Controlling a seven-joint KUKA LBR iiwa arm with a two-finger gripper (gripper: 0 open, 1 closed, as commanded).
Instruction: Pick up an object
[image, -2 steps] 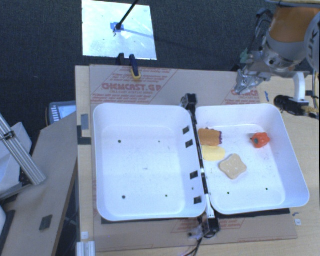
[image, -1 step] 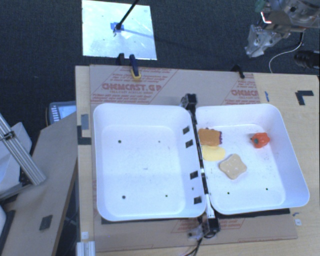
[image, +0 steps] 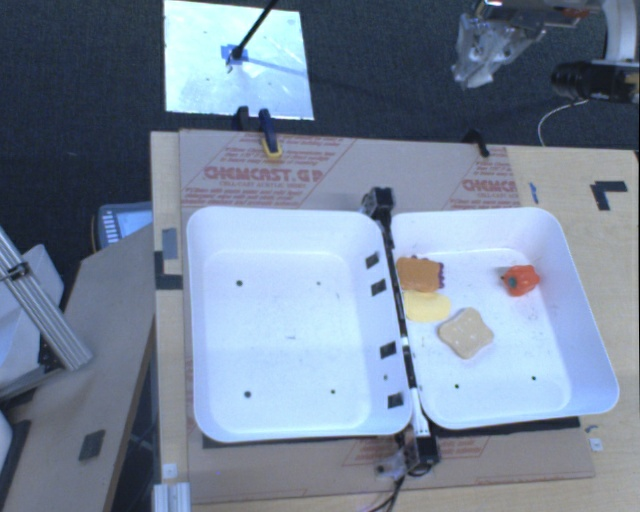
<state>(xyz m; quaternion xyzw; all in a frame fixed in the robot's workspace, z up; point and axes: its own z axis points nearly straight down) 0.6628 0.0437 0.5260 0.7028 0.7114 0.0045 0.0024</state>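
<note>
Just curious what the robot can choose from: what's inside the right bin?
The right bin holds four small things: an orange block, a yellow disc partly under it, a tan toast-shaped piece and a red-orange item.

Right bin holds an orange block (image: 419, 274), yellow disc (image: 428, 308), tan toast (image: 466, 333) and red-orange piece (image: 519, 280)

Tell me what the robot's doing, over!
Gripper high beyond the bins, holding nothing seen. Toast piece, orange toy in right bin, untouched. Nothing blocking.
</note>
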